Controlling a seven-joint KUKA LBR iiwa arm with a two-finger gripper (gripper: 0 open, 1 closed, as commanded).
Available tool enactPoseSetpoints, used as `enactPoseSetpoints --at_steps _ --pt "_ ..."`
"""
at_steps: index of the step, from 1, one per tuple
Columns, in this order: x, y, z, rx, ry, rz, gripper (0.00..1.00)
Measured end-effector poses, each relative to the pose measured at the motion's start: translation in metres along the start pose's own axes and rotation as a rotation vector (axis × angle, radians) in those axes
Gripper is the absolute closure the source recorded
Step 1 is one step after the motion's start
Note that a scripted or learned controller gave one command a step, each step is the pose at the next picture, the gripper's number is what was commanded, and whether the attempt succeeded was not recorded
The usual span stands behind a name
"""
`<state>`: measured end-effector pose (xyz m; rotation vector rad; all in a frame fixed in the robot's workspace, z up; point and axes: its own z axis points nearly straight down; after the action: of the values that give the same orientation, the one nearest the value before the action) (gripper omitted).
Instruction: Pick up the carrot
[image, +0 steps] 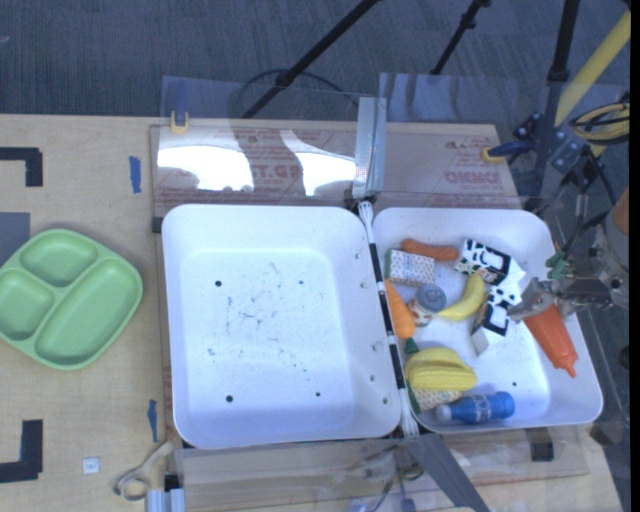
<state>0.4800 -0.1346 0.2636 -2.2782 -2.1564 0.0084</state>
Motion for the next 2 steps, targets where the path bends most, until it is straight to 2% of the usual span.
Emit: enactPoseSetpoints --at_steps 1,2 --pt "-0.011 0.0 0.129 0.001 0.003 -0.204 1.0" --pt "-0.036 0.006 0.171 -0.011 0.004 0.073 1.0"
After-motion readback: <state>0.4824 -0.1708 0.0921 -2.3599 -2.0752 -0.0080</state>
